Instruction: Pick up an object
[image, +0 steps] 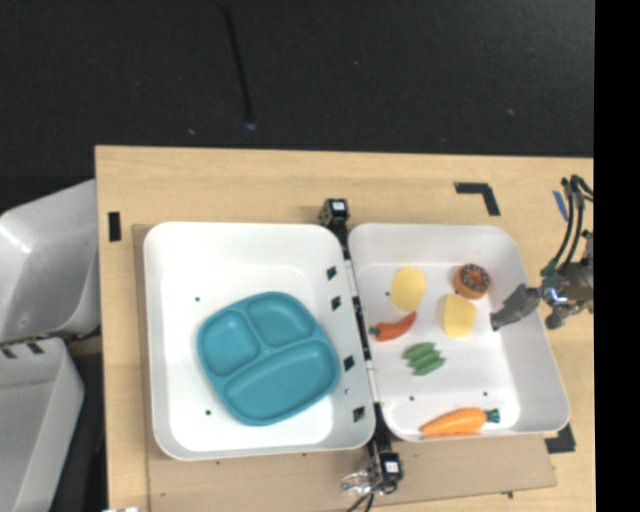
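No readable writing. Your gripper (512, 308) sits at the right bin's (535, 395) right edge, grip state unclear. Yellow piece (459, 317) lies just left of it; open floor below toward the carrot (457, 422).

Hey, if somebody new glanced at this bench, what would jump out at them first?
Most likely the blue divided plate, lying alone in the left bin. Next, the bright play food scattered in the right bin: an orange carrot near its front edge, a red chili and green pods mid-bin. The gripper reaches in over that bin's right edge.
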